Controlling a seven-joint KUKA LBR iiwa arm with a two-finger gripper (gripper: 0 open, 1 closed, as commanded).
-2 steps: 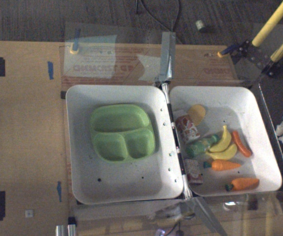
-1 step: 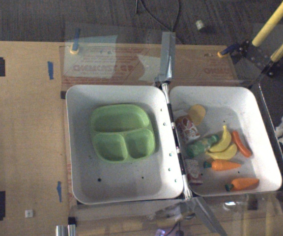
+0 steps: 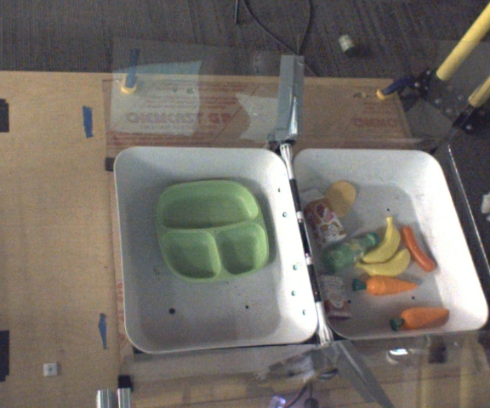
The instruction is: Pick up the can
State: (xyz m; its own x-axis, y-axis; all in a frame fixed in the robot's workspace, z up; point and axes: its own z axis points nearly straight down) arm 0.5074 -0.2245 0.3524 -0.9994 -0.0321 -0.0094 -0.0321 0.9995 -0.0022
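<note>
Carrot (image 3: 424, 317) sits nearest me, front corner of the right bin (image 3: 449, 181), w/ a 2nd carrot (image 3: 390, 286) just behind it. I see the can (image 3: 324, 221), red/white label, lying on its side against that bin's left wall, a yellow round piece (image 3: 341, 195) just behind it and a green bottle (image 3: 347, 252) just in front. Two bananas (image 3: 386, 253) lie mid-bin. Left bin (image 3: 134, 228) holds a green divided plate (image 3: 213, 229).

The tray (image 3: 213, 229) sits in the bin (image 3: 143, 296) far from the arm's side. In the near bin (image 3: 449, 194), the can (image 3: 325, 222) lies beside the bottle (image 3: 347, 252), with the bananas (image 3: 387, 246) nearer the arm.
</note>
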